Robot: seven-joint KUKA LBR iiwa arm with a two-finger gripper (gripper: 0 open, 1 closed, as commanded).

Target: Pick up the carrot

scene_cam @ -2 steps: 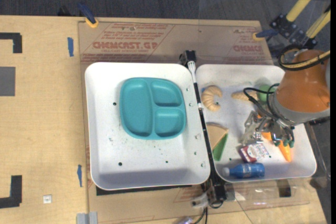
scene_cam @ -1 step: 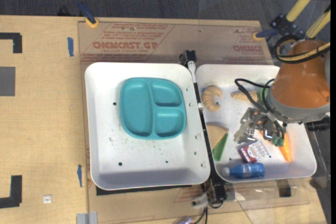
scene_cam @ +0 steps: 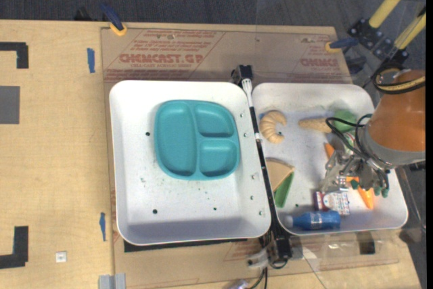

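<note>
In the right bin [scene_cam: 392, 216], the gripper [scene_cam: 346, 176] hangs low over the clutter near the right wall. An orange carrot end [scene_cam: 366, 197] pokes out just to the gripper's lower right. Another orange sliver [scene_cam: 329, 148] shows at its upper left. The stretch between the two is hidden under the gripper, so I cannot tell whether they are one piece. A red-and-white packet [scene_cam: 331, 201] lies directly below the gripper. The arm's orange band [scene_cam: 404, 124] covers the bin's right edge.
The right bin also holds a croissant [scene_cam: 273, 126], a tan piece [scene_cam: 313, 124], a green item [scene_cam: 346, 120], a tan wedge [scene_cam: 277, 167], a green pod [scene_cam: 283, 189] and a blue bottle [scene_cam: 316, 220]. A teal divided plate [scene_cam: 197, 139] lies in the left bin [scene_cam: 128, 199].
</note>
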